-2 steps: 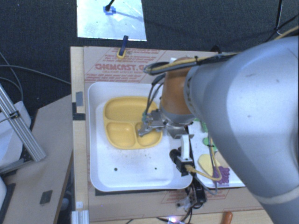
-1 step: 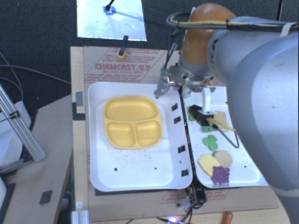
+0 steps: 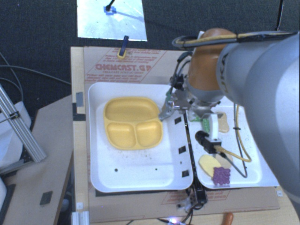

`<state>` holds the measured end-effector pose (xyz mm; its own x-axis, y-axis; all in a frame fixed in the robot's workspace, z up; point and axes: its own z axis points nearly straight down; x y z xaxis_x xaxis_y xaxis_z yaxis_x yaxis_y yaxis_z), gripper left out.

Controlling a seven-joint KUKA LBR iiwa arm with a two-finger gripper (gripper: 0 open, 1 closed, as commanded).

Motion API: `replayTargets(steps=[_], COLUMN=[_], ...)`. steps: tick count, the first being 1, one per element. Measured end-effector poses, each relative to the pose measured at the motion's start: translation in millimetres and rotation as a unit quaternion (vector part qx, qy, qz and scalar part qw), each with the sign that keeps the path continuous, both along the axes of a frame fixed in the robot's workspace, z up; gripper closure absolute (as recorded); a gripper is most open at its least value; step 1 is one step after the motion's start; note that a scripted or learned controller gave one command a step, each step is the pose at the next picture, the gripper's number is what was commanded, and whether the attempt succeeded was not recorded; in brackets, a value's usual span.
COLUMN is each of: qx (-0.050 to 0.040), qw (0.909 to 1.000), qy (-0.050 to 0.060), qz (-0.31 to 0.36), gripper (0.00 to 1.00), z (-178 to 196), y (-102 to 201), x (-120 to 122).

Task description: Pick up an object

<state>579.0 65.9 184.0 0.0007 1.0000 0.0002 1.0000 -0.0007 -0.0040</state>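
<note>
Yellow plastic plate with three compartments sits in my left bin, up toward the back and near the divider. My hand hangs right at its upper right corner, just beside the rim; can't tell if it's touching. Honestly can't tell whether I'm spread or closed either, the wrist blocks it.

My guess is the plate is light, stiff and a bit slick, so a flat pinch from above would likely skid. The raised rim at that near corner looks like the best bite. Over in the right bin there's a purple knobbly thing, looks softer, probably easier.
</note>
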Motion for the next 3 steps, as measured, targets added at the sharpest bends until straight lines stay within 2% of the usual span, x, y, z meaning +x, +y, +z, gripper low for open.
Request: replayTargets(steps=[1,2,3], qx=[0.0003,0.0004,-0.0003], qw=[1.0,1.0,1.0], qy=[0.002,-0.004,-0.007], qz=[0.0,0.002,0.002], gripper=[0.0,1.0,1.0], z=[0,11,58], y=[-8,-8,-17], x=[-97,-91,-24])
